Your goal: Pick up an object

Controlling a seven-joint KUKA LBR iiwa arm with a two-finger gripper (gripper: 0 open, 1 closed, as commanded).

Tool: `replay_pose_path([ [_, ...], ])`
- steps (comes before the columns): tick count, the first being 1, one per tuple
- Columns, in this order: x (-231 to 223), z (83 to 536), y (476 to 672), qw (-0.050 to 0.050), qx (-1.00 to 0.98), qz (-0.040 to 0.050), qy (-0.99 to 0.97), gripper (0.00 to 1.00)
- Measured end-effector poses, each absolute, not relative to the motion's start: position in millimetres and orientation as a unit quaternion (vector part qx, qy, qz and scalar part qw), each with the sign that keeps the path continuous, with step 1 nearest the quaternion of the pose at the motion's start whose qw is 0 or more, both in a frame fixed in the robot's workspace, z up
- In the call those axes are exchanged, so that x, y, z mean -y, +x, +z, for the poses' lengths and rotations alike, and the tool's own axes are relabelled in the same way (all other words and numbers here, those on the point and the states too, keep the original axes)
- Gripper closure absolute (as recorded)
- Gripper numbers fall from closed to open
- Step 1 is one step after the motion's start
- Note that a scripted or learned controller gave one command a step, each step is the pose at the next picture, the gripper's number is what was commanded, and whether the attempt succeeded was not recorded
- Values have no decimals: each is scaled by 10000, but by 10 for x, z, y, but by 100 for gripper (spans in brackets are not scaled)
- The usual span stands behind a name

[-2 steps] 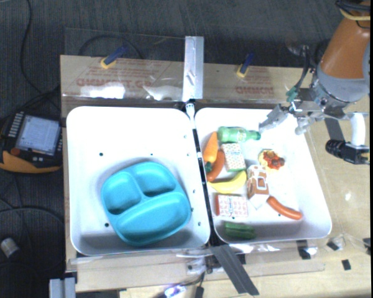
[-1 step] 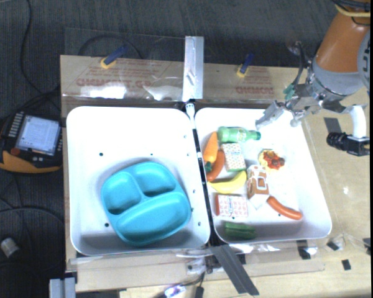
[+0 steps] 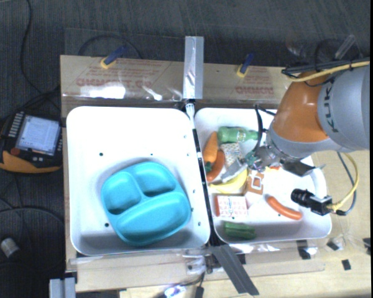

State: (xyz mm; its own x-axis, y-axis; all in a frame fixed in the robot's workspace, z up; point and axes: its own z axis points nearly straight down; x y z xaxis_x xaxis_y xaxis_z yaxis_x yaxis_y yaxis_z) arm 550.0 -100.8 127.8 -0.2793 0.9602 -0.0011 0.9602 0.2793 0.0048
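Bench with two bins (image 3: 199,166): gripper (image 3: 253,160) low among crowded toys (image 3: 230,160); finger state cannot be told. Risk: crowding may cause a missed grasp.

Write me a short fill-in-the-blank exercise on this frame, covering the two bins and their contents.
1. The blue three-compartment plastic tray lies in the ____ white bin.
2. The arm's gripper reaches down over the ____ white bin.
3. The green cucumber-shaped toy lies near that bin's ____ edge.
4. The red sausage-shaped toy lies to the ____ of the pink printed card.

Missing words: left; right; bottom; right
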Motion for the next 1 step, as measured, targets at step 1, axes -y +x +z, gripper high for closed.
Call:
replay_pose_path([
  [1,1198,1131,5307,241,-8273,134,5610,0],
])
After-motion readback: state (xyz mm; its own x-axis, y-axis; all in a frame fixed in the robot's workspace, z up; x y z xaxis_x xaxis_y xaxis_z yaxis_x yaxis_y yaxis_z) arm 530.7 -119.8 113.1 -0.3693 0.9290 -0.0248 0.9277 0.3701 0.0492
